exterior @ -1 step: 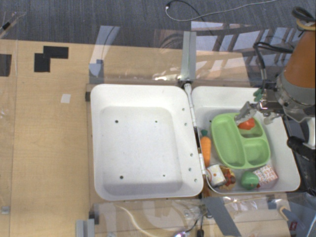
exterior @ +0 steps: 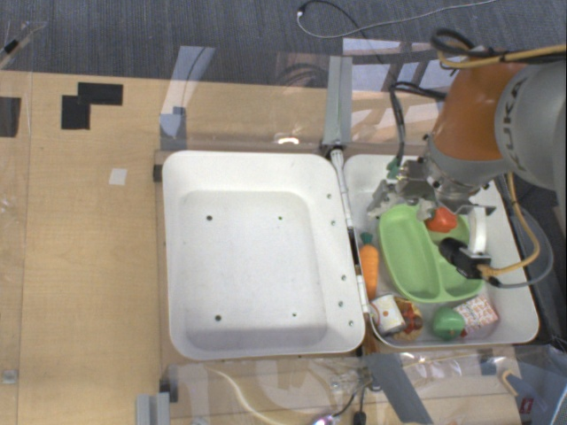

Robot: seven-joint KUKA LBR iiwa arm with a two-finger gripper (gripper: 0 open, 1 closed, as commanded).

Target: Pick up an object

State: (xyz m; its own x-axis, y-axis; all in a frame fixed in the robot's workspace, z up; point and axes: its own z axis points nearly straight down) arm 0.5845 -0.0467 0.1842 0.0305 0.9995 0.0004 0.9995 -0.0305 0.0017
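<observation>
The right bin (exterior: pixel 523 312) is seen to hold a small crowd of objects. A green dish (exterior: pixel 416 255) with two compartments lies in its middle, tilted along the bin's length. A small red object (exterior: pixel 440 222) is seen at the dish's upper right edge, just under the wrist. An orange carrot (exterior: pixel 369 269) lies along the left wall of the bin, just beside the dish. Below the carrot, a small can (exterior: pixel 387 312) with a white and red label is lodged in the lower left corner, with a patterned packet (exterior: pixel 410 317) touching it. A green ball (exterior: pixel 448 323) is placed near the lower wall, and a red and white carton (exterior: pixel 480 312) is set just to its right.

The gripper (exterior: pixel 423 200) is positioned over the upper end of the dish, lowered into the bin. Whether its fingers are apart or together cannot be told, as they are hidden beneath the wrist and its cables. No object is visibly held between them.

The arm (exterior: pixel 496 104), grey with an orange band, is reached in from the right and covers the upper right part of the bin.

The left bin (exterior: pixel 257 255), white and shallow, is placed just beside the right one, on a wooden bench (exterior: pixel 80 264).
</observation>
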